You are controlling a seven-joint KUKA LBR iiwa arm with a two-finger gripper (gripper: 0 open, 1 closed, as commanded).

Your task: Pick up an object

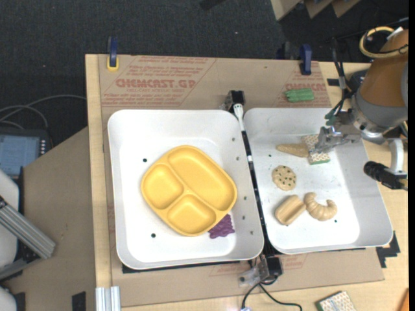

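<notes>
Pick not done: tool (322, 141) low in right bin (369, 238) by a patterned piece (316, 153), grip state can't tell, nothing lifted.

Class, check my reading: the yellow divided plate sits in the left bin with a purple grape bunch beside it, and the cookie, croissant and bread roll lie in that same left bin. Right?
Not quite. The camera view shows the cookie, croissant and bread roll in the right bin. The yellow divided plate and purple grape bunch are in the left bin, as stated.
</notes>
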